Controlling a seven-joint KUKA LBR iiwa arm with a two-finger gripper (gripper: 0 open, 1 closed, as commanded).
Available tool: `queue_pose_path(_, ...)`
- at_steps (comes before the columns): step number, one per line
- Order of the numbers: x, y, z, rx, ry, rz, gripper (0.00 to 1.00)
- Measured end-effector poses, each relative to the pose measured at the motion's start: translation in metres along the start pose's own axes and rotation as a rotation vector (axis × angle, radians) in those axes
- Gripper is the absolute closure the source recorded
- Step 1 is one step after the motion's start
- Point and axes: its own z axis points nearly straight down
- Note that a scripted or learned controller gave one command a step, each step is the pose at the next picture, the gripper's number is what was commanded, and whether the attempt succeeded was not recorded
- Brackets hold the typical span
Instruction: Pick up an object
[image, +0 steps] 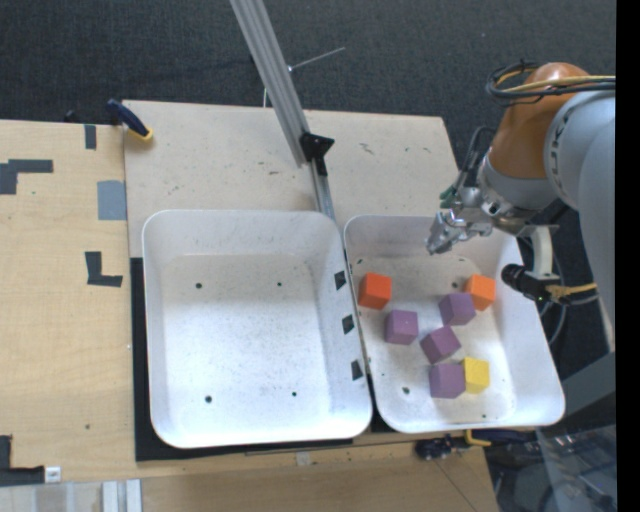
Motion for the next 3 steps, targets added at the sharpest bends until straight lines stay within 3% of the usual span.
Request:
queue_pose_path(2,0.002,0.009,-0.095,0.0,0.0,-0.001,1.0)
queue_pose_path(3,0.045,-0.01,-0.095,0.007,0.001,-0.003,1.0)
